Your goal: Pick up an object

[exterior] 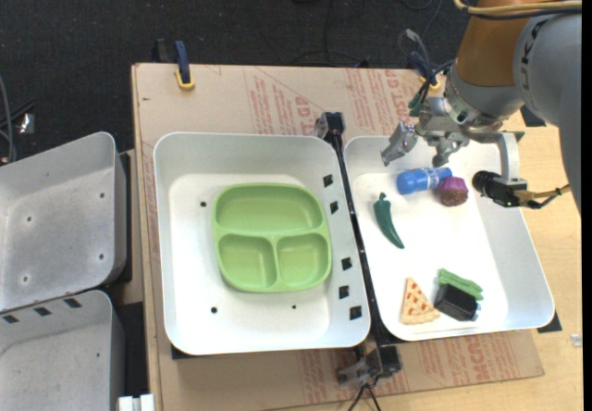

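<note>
While the grey two-finger gripper [418,148] hangs with its jaws spread wide and nothing between them, the small blue plastic cylinder [415,181] lies on its side just below, in the right shallow white bin [518,256], touching a dark purple rounded toy [453,191]. A good grasp, I judge, means centring the fingers across the cylinder's narrow width, away from the purple toy, then descending straight before closing. The green plastic chilli pepper [388,220] lies near, so a drifting approach could nudge it.
</note>
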